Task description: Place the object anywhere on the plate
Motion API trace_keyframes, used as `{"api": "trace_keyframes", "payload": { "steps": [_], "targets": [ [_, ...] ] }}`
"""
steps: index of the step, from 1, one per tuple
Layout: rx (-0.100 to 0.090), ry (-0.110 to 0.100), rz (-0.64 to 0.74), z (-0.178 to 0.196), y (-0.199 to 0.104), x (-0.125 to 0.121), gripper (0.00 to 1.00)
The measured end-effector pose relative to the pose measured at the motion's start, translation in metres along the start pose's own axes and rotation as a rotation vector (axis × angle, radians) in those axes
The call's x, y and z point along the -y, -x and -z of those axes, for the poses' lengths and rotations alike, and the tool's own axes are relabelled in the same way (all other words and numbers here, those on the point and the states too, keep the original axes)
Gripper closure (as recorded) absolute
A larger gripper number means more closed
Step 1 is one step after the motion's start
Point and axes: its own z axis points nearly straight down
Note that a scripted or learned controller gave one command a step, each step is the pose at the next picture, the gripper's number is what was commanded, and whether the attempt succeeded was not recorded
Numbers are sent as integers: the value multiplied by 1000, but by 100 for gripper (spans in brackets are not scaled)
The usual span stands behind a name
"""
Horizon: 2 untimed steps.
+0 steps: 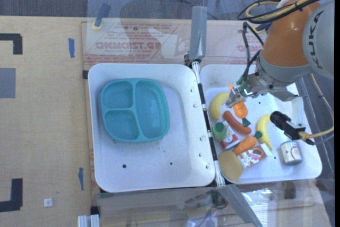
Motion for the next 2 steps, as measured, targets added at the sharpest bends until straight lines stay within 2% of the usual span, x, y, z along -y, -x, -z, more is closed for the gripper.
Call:
{"api": "trace_keyframes", "payload": {
  "steps": [1,2],
  "targets": [
    [1,1,227,0,-53,-34,100],
    [0,-2,380,0,-121,-45,100]
  ]
}}
